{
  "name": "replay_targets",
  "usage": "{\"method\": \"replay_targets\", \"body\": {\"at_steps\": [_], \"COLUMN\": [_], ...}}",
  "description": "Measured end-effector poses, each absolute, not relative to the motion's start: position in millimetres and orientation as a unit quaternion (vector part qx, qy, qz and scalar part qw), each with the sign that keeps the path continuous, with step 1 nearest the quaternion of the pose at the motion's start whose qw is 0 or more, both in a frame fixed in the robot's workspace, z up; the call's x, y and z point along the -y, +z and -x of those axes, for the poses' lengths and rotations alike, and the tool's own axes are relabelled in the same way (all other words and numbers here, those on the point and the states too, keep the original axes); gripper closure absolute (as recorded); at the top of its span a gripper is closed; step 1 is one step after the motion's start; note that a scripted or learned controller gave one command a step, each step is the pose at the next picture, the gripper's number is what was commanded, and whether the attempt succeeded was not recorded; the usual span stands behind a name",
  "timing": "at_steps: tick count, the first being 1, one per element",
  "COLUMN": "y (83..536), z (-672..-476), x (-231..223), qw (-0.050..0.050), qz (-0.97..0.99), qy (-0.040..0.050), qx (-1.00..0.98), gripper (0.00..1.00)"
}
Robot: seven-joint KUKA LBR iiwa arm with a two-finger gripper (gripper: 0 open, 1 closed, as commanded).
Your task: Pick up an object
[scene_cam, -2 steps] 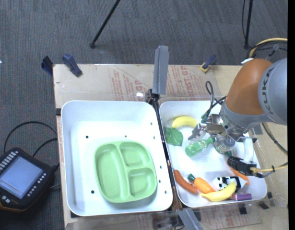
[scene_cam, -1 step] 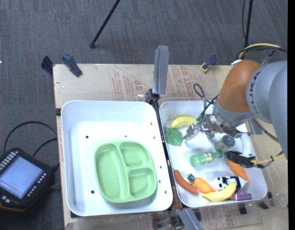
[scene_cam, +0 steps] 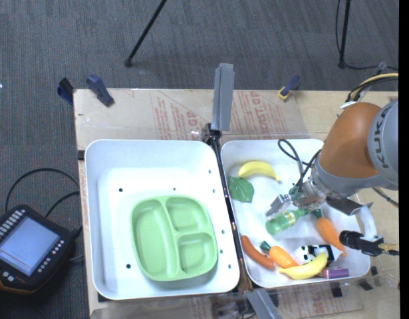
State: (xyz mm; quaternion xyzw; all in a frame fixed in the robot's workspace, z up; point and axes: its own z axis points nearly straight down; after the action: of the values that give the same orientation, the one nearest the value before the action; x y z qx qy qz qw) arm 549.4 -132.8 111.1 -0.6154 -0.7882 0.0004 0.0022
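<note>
My gripper [scene_cam: 288, 207] reaches down into the middle of the right bin [scene_cam: 261, 148]. It sits right over a green bottle [scene_cam: 282, 222] that lies on its side, and whether it touches the bottle is unclear. A yellow banana [scene_cam: 257, 170] and a green leaf-shaped toy [scene_cam: 242, 189] lie to its upper left. To its right rests an orange carrot [scene_cam: 329, 234]. Along the bin's front lie two more carrots [scene_cam: 256, 252] [scene_cam: 282, 255], a second banana [scene_cam: 304, 268], a black-and-white toy [scene_cam: 316, 251] and a small purple piece [scene_cam: 335, 272].
The left bin [scene_cam: 101, 171] holds a light green divided plate [scene_cam: 174, 236]. A grey post [scene_cam: 223, 98] stands behind the gap between the bins. Blue clamps [scene_cam: 100, 89] sit at the bench's back edge, and a handheld control pendant [scene_cam: 28, 244] lies on the floor at the left.
</note>
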Motion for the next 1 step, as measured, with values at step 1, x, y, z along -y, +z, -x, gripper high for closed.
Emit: {"method": "replay_targets", "body": {"at_steps": [1], "y": [86.1], "z": [-531.3], "x": [148.7], "qw": [0.003], "qz": [0.674], "qy": [0.0006], "qx": [0.739], "gripper": [0.00]}}
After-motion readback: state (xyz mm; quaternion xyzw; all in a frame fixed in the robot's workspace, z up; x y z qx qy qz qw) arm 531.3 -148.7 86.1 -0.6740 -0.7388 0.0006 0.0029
